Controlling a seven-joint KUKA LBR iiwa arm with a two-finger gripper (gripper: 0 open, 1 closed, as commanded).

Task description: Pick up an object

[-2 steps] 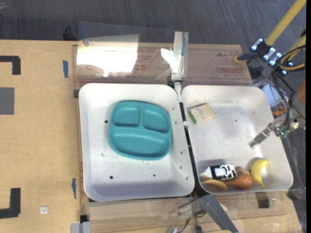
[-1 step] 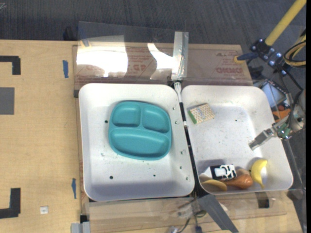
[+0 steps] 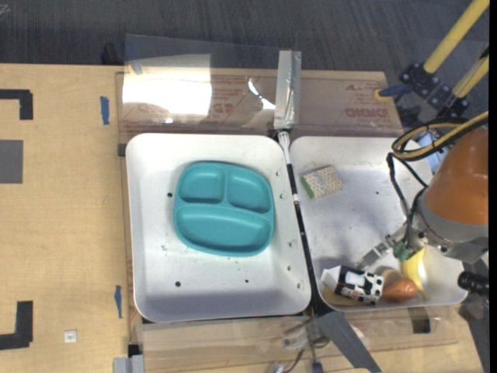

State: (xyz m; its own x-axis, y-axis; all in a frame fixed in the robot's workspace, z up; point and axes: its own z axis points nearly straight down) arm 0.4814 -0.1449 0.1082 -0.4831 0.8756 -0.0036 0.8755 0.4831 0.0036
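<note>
One end effector (image 3: 386,249) hangs just above toys (image 3: 365,284).

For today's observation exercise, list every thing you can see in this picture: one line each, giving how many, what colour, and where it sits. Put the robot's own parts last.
Bins: two, white, side by side on the bench.
Divided plate: one, teal, middle of the left bin.
Small pad: one, pale speckled with a green edge, upper part of the right bin.
Cow-patterned toy: one, black and white, near edge of the right bin.
Orange object: one, beside the toy.
Yellow object: one, by the orange one.
Clear panel: one, behind the bins.
Arm: one, grey with orange band, over the right bin.
Gripper: one, low above the right bin's clutter.
</note>
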